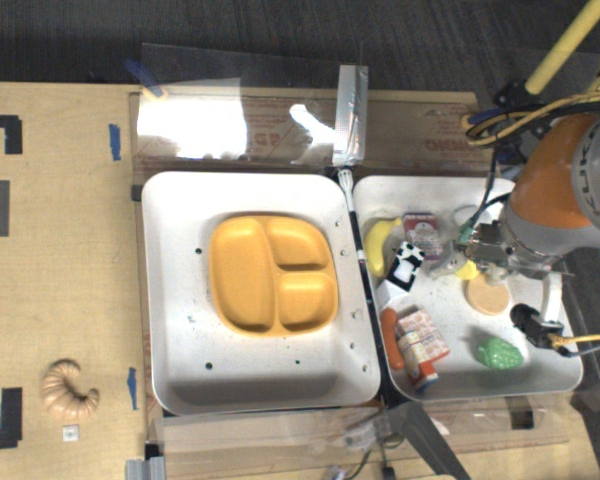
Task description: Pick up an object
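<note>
Arm: the grey arm with its orange band (548, 183) is reaching in from the right and hanging over the right bin (565, 373).
Gripper: the gripper (488, 245) is sitting low over the middle of that bin; whether it is released, clenched or grasping anything cannot be told from this slant.
Nearest candidate: a flat tan disc (488, 297) is lying on the bin floor just below the gripper and near a small yellow piece (466, 268).
Disc handling: it is looking thin, stiff and light; lying flat, it is giving little edge to pinch, so a grip across its rim is likely the only hold.
Green lump (499, 352): it is resting toward the bin's near edge, well clear of its neighbours; bumpy and rounded, probably light and not slippery, it is offering a hold across its middle.
Red-and-white packet (420, 340): it is lying aslant at the bin's left side, just beside an orange stick (390, 338); boxy and probably stiff, it is best taken across its narrow width.
Yellow banana shape (380, 243): it is lying against the left wall, too close for a finger on that side.
Left bin (170, 268): it is carrying a yellow divided plate (273, 272).
Risk: the crowding beside the gripper is making a nudge likelier than a clean pinch.
</note>
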`<state>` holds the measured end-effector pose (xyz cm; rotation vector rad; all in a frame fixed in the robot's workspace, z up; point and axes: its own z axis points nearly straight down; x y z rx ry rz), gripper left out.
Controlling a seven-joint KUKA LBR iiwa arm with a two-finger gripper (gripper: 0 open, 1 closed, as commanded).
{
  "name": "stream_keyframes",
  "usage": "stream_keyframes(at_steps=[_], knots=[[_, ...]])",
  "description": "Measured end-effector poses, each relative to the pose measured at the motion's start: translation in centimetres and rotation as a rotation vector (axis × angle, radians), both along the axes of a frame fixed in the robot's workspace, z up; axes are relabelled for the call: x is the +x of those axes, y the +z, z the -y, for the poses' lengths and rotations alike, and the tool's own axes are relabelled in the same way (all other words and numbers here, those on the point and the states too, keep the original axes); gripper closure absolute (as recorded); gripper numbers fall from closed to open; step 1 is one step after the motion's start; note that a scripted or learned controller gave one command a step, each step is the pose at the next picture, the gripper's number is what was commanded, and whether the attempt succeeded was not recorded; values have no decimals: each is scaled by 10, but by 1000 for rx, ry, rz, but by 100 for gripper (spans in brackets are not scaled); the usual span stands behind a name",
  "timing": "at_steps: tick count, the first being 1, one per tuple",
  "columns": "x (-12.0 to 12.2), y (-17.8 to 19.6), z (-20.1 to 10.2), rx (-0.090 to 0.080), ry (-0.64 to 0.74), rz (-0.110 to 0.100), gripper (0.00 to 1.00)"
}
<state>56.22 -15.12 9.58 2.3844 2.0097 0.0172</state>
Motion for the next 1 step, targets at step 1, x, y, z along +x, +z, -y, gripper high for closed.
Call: stream_keyframes(at_steps=[1], knots=[[1,-2,13,5,38,-3,0]])
